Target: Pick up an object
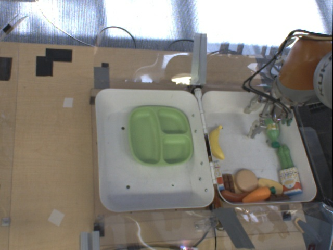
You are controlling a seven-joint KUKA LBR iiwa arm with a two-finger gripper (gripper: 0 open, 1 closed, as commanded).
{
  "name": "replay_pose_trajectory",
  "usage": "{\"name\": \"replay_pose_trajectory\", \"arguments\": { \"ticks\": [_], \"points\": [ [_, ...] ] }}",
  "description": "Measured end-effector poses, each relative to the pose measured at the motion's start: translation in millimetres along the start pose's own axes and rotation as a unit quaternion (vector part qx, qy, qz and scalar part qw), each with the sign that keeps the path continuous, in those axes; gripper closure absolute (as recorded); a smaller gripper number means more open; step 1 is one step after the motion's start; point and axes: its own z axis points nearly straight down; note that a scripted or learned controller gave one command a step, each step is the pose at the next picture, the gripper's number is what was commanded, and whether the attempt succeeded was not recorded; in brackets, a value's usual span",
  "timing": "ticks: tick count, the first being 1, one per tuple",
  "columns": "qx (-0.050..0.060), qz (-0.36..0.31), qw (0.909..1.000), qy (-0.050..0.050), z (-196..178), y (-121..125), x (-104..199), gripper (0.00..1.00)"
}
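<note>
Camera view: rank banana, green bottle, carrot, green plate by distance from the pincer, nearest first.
From the pincer, in the right bin:
1. Green bottle, just below it at the bin's right side.
2. Banana, to its left by the divider.
3. Carrot, at the bin's near edge.
4. Green plate, in the left bin.

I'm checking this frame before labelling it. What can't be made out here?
- Gripper, camera view: finger state unclear; small, lost among cables.
- Green bottle: contact with the gripper unclear.
- Toy-food pile in the right bin: items overlap; lower ones partly covered.
- Arm: cut off by the right edge.
</note>
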Motion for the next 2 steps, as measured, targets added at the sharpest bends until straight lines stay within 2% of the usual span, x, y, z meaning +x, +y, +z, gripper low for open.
{"name": "replay_pose_trajectory", "arguments": {
  "ticks": [1,2],
  "points": [
    [0.002,-0.006,1.0000,-0.001,-38.3,-30.1,46.3,0.00],
    [0.001,0.095,0.9955,0.001,-24.7,-27.1,45.1,0.00]
  ]
}}
